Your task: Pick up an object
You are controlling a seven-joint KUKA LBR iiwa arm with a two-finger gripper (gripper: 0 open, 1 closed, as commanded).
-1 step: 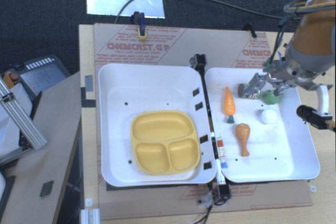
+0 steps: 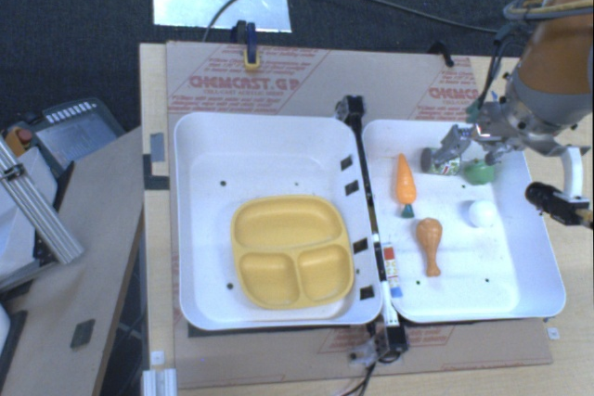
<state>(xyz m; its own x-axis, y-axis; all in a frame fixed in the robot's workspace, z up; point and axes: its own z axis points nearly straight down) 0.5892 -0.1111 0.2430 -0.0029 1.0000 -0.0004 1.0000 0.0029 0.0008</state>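
We see the tool (image 2: 452,153) low in the right bin (image 2: 520,292), can't tell its state. Carrot (image 2: 405,179) lies just left, long axis pointing away from us.

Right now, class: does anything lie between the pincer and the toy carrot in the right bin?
Nothing visible does. The pincer hangs over the right bin, and only bare white floor separates it from the carrot.

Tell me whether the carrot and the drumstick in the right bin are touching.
Apart. The camera view shows bare white bin floor between the carrot and the drumstick below it.
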